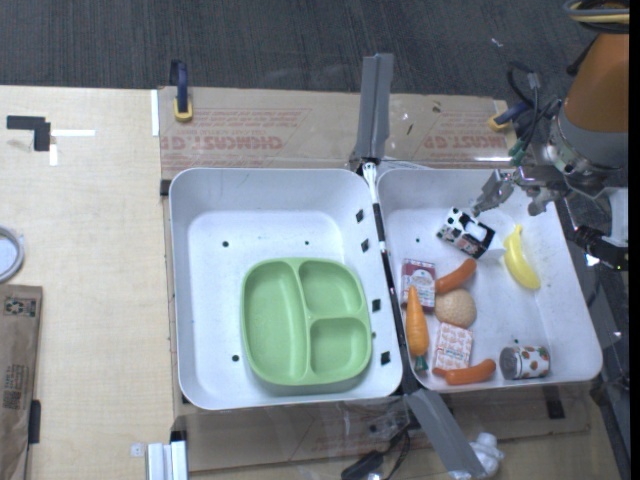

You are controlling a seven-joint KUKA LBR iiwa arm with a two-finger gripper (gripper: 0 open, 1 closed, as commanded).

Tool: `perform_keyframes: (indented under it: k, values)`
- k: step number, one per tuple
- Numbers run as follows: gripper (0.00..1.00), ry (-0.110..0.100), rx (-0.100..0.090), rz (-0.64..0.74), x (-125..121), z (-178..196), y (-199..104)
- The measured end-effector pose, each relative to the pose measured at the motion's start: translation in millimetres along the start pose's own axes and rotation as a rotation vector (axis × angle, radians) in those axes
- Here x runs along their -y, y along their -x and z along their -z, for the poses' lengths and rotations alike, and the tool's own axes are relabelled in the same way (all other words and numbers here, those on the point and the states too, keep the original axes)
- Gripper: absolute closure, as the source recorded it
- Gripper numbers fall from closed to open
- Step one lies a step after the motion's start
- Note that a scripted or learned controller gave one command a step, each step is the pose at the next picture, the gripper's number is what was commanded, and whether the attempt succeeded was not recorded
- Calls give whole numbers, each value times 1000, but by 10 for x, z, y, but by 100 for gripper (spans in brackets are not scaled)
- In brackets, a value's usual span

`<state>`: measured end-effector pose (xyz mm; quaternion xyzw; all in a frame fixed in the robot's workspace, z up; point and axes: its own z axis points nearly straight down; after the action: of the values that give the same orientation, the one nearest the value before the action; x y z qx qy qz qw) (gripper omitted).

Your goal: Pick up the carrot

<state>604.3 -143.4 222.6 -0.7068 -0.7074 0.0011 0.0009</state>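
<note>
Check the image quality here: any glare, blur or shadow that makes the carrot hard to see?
Camera view: even lighting, soft shadows; carrot sharp against the right bin; mild glare on the white bin walls; gripper at the right looks slightly soft and cluttered.

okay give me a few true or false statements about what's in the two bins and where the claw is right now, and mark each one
1. The green divided plate lies in the left bin. True.
2. The carrot lies in the left bin. False: it lies in the right bin, near the wall between the bins.
3. The banana lies on the plate. False: it lies in the right bin.
4. The claw is over the right bin's far edge, apart from the carrot. True.
</note>
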Motion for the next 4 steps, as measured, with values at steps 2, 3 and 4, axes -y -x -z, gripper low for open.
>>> perform_keyframes:
  k: [2,3,4]
  values:
    - [0,0,-1,73,1268,-898,22]
    - [0,1,-1,73,1268,-897,23]
    - [0,1,-1,73,1268,-897,23]
